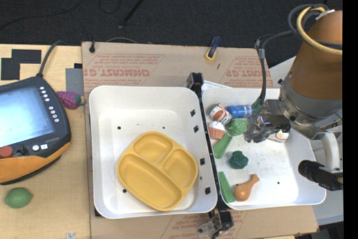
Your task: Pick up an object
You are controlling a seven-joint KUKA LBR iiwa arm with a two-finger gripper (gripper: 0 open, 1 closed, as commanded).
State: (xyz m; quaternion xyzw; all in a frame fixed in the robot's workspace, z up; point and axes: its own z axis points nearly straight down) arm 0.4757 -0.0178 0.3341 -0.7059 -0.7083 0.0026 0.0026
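The grey and orange robot arm (319,59) looms at the frame's right; its dark pincer (258,130), spread unclear, hangs over the right white bin (302,187) beside a green plastic vegetable (238,126), likely the target.

The right bin (291,190) holds a small heap of toys: a red-and-white can (220,115), a blue bottle (241,111) lying flat, a long green piece (222,146), a dark green broccoli (238,160), and an orange drumstick (245,187) near the front.
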